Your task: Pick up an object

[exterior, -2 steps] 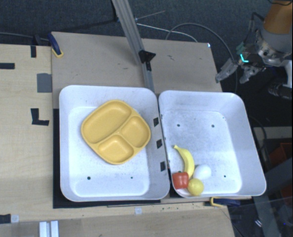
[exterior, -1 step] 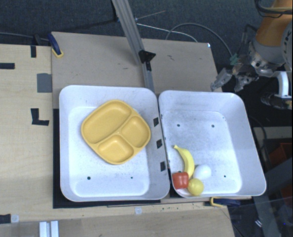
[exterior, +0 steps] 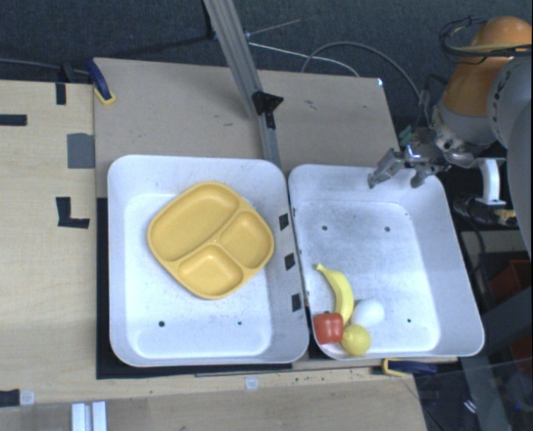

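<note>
While gripper (exterior: 397,172) is held spread, nothing gripped, over right bin (exterior: 428,241) rim, banana (exterior: 338,290) is seen near front; no legible text.

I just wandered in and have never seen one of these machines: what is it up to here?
A robot arm reaches in from the right, its end effector open and holding nothing above the far rim of the right bin. Its job is to pick something up. A banana, a red item, a white ball and a yellow ball huddle in that bin's near corner. The left bin holds a yellow divided plate.
</note>
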Controlling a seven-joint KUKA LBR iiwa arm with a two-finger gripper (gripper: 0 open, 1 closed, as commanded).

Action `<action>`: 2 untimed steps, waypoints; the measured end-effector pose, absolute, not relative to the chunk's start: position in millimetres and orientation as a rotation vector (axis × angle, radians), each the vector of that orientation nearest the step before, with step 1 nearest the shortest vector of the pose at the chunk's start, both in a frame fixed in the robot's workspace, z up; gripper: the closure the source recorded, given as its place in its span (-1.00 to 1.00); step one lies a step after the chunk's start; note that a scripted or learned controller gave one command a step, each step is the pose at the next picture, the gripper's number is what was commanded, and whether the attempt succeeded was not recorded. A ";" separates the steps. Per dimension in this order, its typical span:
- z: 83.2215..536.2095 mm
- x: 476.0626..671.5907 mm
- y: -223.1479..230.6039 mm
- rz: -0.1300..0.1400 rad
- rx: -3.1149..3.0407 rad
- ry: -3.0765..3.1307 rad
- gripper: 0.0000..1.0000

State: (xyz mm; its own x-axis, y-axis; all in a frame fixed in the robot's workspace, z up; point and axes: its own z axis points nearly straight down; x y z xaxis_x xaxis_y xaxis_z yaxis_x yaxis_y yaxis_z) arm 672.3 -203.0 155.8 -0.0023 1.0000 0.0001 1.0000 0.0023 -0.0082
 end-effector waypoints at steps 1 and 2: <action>98.3 661.7 -205.5 0.009 -2.216 -2.220 -1.00; 112.9 663.8 -205.2 0.004 -2.217 -2.226 1.00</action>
